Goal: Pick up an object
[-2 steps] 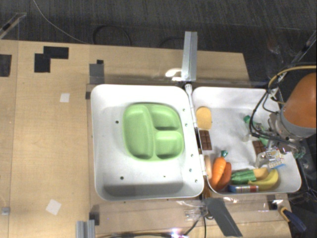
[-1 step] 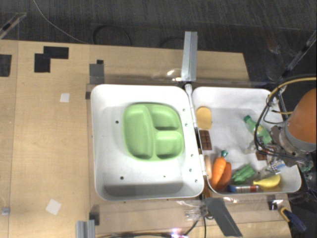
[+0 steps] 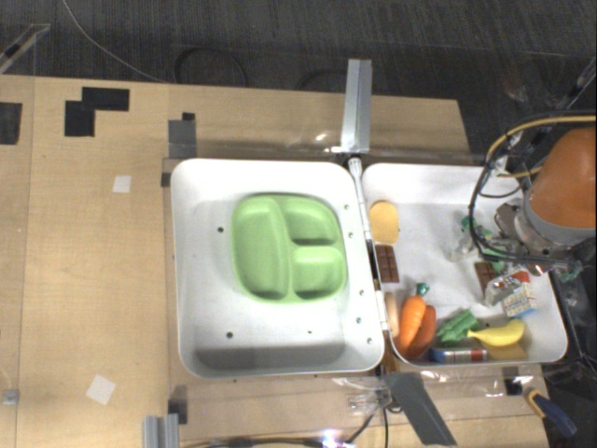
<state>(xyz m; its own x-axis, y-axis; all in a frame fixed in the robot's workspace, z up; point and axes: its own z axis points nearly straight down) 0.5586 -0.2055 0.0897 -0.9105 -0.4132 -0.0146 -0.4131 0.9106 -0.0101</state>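
While I watch from afar, arm: hangs over right bin [image 3: 438,180], far right side.
Gripper: I cannot tell its state.
Objects: carrot [image 3: 410,317], banana [image 3: 500,334], in right bin's near corner.
Left bin [image 3: 201,250]: green tray [image 3: 285,246].

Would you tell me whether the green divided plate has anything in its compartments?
Empty: all three compartments of the green divided plate show bare green surface. It lies flat in the left bin.

In the right bin [image 3: 438,189] you see a pale yellow rounded piece [image 3: 383,220] by the left wall, a brown bar [image 3: 388,266] just below it, and an orange carrot [image 3: 411,312] touching a red piece [image 3: 426,326]. Along the near wall lie a green leafy item [image 3: 456,326], a yellow banana [image 3: 498,333] and a red marker [image 3: 457,354]
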